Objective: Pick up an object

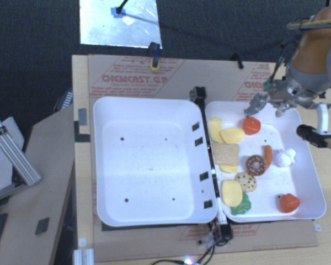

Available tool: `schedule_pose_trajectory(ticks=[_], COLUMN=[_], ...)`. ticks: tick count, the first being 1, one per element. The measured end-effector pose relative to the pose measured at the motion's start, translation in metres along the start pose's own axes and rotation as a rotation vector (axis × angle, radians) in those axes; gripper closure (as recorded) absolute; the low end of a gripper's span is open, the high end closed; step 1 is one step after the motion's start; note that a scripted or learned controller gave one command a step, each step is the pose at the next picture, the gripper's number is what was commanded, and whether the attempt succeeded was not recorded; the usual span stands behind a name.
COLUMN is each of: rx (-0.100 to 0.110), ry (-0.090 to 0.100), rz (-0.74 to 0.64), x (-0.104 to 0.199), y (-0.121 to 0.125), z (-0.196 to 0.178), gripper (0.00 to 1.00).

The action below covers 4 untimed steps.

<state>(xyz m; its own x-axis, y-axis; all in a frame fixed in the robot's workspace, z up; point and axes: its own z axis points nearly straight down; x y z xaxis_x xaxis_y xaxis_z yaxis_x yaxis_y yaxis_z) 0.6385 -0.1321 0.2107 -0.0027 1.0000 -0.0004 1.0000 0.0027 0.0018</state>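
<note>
Right, so the left bin sits bare and white, and beside it the right bin carries all the toy food, with the grey-and-orange arm leaning in over its far edge. Its gripper hangs spread open with nothing between the fingers, just above and beside the red tomato. Near that lie yellow pieces, a slice of bread, a chocolate donut beside a sausage, a cookie, a white lump, and a red piece near the front corner.
</note>
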Motion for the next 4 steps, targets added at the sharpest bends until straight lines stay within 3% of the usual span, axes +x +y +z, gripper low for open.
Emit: schedule_pose_trajectory(ticks=[1,2,3,4], rx=[-0.004,-0.011,-0.019,0.002], ry=[0.000,-0.002,-0.004,0.001], rz=[-0.003,-0.004,-0.005,-0.004], x=[0.000,0.011,0.021,0.049], y=[0.001,0.020,0.026,-0.024], z=[-0.011,-0.158,-0.333,-0.324], gripper=[1.00,1.00,1.00,1.00])
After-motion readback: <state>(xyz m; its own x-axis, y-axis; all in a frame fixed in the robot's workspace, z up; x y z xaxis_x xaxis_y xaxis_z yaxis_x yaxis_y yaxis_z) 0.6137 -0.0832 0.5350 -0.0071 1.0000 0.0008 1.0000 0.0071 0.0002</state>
